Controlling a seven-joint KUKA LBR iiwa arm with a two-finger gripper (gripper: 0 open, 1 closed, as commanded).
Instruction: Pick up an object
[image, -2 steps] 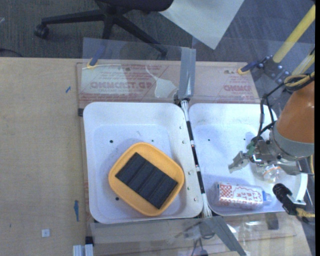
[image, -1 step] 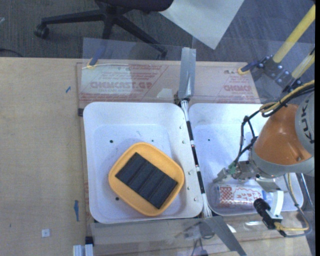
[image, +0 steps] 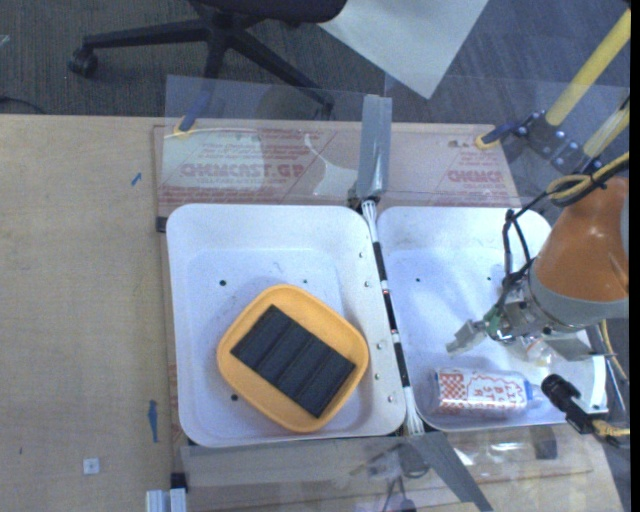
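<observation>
- Landmark for everything here is the grey divider strip (image: 376, 150) that runs between the two white bins on the wooden surface (image: 70, 300).
- Left bin (image: 200, 240), on the left of the divider: a yellow-orange rounded square dish (image: 292, 357) with a dark ribbed pad on top of it, sitting toward the near end of the bin, tilted diagonally, close to the divider but not touching it as far as I can see.
- Right bin (image: 430, 240), on the right of the divider: a small red-and-white patterned packet (image: 480, 391) lying flat on its side at the near end, just right of the divider.
- The arm (image: 585, 255), grey with that orange band, comes in further right of the divider, over the right bin.
- Its gripper (image: 478, 333) points toward the divider and sits just above the packet in the picture, near it, nothing between the jaws that I can make out.
- Whether the jaws are apart or together, honestly can't tell, too small and blurry.
</observation>
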